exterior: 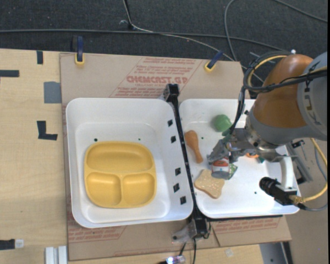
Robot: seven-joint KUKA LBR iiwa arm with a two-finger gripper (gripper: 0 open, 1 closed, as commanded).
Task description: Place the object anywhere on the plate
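A yellow plate (120, 174) with three compartments lies in the left bin (77, 120), with nothing on it. My gripper (222, 157) hangs low over the middle of the right bin (247, 202). Right under it sits a small grey, red and green item (223, 170); whether the gripper touches it is unclear. A slice of toast (209, 185) lies just to the lower left of that item. An orange drumstick-shaped piece (193, 145) lies to the gripper's left, near the divider. A green round piece (221, 122) rests behind the gripper.
The black divider (179, 147) between the two bins runs between the gripper and the plate. The arm's grey and orange body (283, 103) covers the right bin's far right part. Cardboard and a wooden benchtop surround the bins.
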